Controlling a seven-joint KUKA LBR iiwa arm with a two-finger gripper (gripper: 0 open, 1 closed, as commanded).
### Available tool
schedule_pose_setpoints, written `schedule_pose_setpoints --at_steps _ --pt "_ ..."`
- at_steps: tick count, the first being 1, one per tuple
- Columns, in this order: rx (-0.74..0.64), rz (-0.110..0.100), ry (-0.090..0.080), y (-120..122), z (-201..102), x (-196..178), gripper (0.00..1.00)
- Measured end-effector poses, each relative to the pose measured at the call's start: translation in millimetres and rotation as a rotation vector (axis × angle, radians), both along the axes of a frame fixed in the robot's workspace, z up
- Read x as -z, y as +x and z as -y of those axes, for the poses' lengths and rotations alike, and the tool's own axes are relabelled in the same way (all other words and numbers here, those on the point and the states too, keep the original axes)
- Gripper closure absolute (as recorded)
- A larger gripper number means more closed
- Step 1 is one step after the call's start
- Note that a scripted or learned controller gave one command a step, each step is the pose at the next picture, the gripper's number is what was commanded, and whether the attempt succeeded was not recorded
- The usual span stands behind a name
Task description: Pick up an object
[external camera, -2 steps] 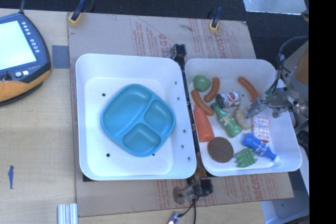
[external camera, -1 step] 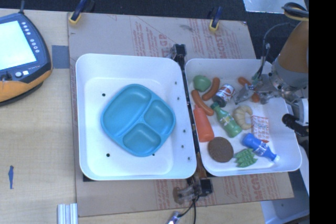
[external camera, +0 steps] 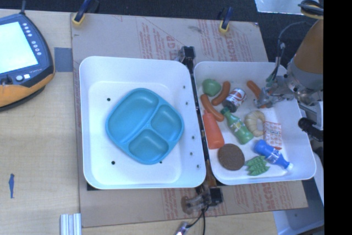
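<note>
Grey gripper is hovering at the right bin's upper right, jaw state impossible to tell; toy food is crowding beneath, a small sausage just beside it; neighbours risk deflecting any descent.

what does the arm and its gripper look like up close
The arm enters at the view's right edge, with an orange band over a grey rounded body. Thin dark cables loop from it toward the wrist. The gripper is a small grey metal assembly with darker parts, above the right bin. Its jaws are too small and blurred to describe, and no markings are legible.
</note>
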State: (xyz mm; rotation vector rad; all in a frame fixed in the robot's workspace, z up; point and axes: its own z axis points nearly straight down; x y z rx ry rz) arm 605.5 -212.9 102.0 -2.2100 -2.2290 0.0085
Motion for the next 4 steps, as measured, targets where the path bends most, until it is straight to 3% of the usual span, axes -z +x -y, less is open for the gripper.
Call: schedule_pose_setpoints --at_steps 1,2,3,4 --pt "0.000 0.000 0.000 0 0 0 0.00" --pt "0.002 0.003 0.001 37 -48 10 0.00" --pt "0.001 0.002 0.001 37 -47 0 1.00" --pt "0.004 0.006 0.002 51 -99 -116 1.00"
